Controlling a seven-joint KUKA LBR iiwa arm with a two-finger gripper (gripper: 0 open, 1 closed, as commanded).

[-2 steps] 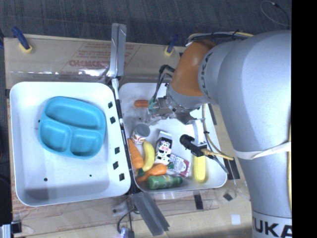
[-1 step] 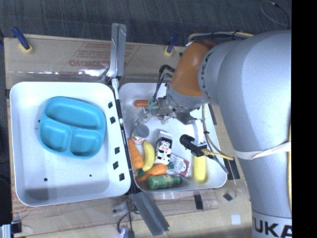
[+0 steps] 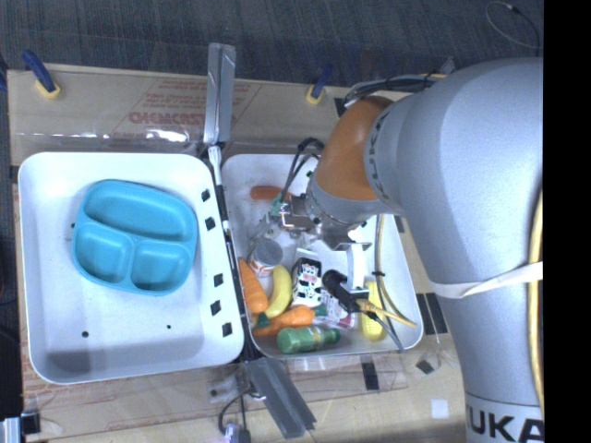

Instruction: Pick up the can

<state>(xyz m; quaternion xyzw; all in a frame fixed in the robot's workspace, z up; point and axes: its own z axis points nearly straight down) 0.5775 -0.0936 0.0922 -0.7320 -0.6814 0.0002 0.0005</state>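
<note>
Fingers (image 3: 282,218) low in right bin (image 3: 399,257), can (image 3: 267,251) just beside, banana (image 3: 280,289) near

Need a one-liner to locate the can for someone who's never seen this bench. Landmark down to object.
Take the right-hand white bin, the cluttered one under the grey arm, not the one with the blue tray. Look near its left wall, about midway down, just below the gripper: the can sits there above the orange carrot and yellow banana. It is the one dull grey, round-topped metal item among brightly coloured toy food.

One fixed camera above the bench.
It looks down at a slant on both bins (image 3: 55,358); the arm (image 3: 462,173) enters from the right, close and large.
</note>
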